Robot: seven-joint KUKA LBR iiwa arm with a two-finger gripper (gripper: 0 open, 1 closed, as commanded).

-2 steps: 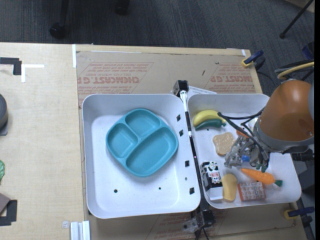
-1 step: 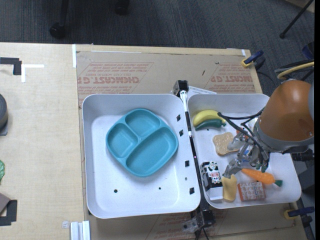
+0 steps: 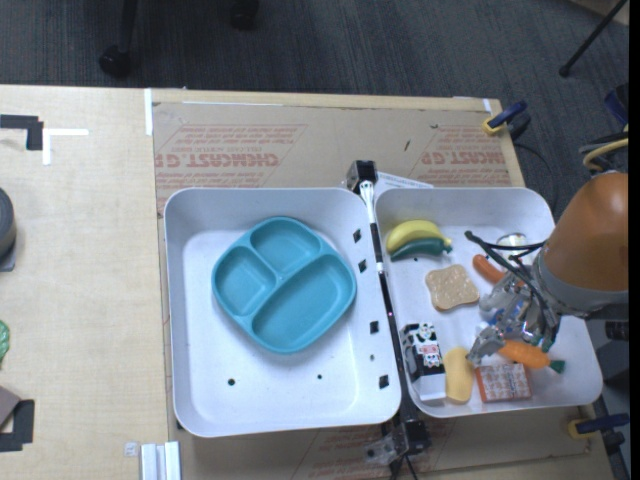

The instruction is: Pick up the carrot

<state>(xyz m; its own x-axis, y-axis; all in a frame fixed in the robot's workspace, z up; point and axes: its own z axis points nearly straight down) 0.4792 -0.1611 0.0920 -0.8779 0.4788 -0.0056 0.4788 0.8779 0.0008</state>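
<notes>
The gripper (image 3: 515,326) is seen low in the right bin (image 3: 530,208), in the lower right of the frame. Whether its jaws are spread or pressed together cannot be told, since the metal and cabling there are blurred into one cluster. The carrot (image 3: 528,355) is found just below and to the right of that cluster, lying on its side with its green end pointed toward the right wall of the bin. It appears to be touching or nearly touching the gripper, but it cannot be said to be held.

For the step in hand, a grasp across the thick orange middle is judged best, with the closing line set square to the carrot's length so that it is not rolled away. A slow, straight descent is advised, because a printed card (image 3: 503,382) lies just beside the carrot on its lower left and a yellow wedge (image 3: 457,375) is close by; either could be caught along with it.

Further out in the same bin, a slice of toast (image 3: 452,288), a banana (image 3: 417,236), a small red piece (image 3: 487,266) and a black-and-white carton (image 3: 425,350) are spread about. In the left bin (image 3: 190,388) a blue divided plate (image 3: 285,284) is set near the centre. Both bins are rested on a cardboard sheet (image 3: 300,143) over a pale wooden bench (image 3: 75,298), and dark carpet (image 3: 330,28) is seen across the top of the frame.
</notes>
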